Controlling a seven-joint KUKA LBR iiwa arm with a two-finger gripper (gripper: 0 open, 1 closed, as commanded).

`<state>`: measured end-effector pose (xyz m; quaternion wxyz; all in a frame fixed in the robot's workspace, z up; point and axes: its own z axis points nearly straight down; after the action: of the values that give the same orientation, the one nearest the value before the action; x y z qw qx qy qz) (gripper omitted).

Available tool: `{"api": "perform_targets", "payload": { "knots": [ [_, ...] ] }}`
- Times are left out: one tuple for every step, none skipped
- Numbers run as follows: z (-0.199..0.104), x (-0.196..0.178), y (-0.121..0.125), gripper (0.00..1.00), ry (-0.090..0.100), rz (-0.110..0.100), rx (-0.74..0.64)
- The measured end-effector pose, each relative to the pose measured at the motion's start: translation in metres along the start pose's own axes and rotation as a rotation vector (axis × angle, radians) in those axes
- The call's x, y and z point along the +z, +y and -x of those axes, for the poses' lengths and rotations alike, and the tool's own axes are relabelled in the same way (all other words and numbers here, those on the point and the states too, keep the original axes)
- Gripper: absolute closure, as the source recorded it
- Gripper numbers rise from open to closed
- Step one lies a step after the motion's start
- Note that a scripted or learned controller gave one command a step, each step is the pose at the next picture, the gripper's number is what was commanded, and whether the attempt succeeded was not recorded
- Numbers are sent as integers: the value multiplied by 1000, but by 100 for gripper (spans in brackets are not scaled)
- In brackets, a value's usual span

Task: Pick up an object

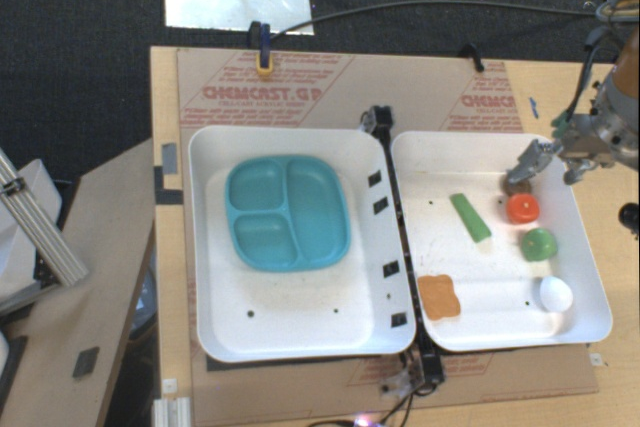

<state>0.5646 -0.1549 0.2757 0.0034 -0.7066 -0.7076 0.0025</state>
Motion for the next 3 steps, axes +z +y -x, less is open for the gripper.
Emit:
{"api": "perform_targets", "payload": {
  "knots": [
    [0,-6,2,0,-2,10,-2],
    [-1,53,10,0,-1,6,0],
    [-5,97,5,0,-1,7,0]
  ]
}}
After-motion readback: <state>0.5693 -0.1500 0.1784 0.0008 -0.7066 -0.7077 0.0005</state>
